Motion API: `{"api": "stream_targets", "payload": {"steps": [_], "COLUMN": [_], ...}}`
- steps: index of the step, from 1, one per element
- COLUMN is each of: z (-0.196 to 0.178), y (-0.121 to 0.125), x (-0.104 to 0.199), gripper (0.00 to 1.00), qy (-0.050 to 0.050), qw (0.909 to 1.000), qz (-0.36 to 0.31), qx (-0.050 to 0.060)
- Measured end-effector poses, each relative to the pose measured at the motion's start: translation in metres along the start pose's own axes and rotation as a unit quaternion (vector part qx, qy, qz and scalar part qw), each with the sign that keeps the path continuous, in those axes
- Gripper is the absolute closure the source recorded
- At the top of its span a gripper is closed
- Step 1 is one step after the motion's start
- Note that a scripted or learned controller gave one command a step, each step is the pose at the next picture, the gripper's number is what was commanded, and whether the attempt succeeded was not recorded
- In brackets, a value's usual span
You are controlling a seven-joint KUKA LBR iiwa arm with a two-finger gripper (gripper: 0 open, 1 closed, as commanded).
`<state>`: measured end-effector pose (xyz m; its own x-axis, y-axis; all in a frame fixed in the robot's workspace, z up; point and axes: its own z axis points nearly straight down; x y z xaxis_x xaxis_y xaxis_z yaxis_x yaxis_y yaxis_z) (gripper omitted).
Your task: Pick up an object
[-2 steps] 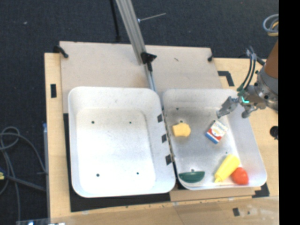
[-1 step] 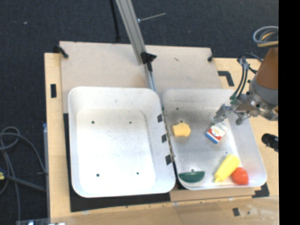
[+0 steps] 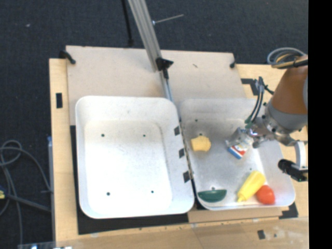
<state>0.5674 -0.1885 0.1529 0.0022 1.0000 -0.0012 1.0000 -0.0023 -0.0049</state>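
Note:
The right bin (image 3: 218, 113) holds a pale yellow lump (image 3: 201, 143) near its left side, a small white, red and blue object (image 3: 236, 151) in the middle, a dark green dish-like piece (image 3: 212, 194) at the front, and a yellow bottle-shaped object (image 3: 250, 185) beside an orange-red ball (image 3: 265, 194) at the front right. My gripper (image 3: 243, 137) hangs over the middle right of this bin, just above and right of the white, red and blue object. Whether it touches that object is unclear.
The left bin (image 3: 129, 157) lies beside the right one, with small clips along the shared edge. A slanted metal rail (image 3: 147, 27) rises behind the bins. Cables (image 3: 284, 56) and a black fitting (image 3: 291, 169) sit by the arm at the right.

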Motion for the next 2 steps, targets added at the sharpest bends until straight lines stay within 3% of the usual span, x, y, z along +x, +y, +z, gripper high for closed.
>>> {"api": "stream_targets", "payload": {"steps": [1,2], "z": [0.048,0.034], "y": [0.002,0.004], "x": [-0.004,-0.004], "gripper": [0.0,1.0], "qy": [-0.003,-0.002], "qw": [1.0,0.9999], "qz": [0.001,0.004], "qx": [-0.005,-0.009]}}
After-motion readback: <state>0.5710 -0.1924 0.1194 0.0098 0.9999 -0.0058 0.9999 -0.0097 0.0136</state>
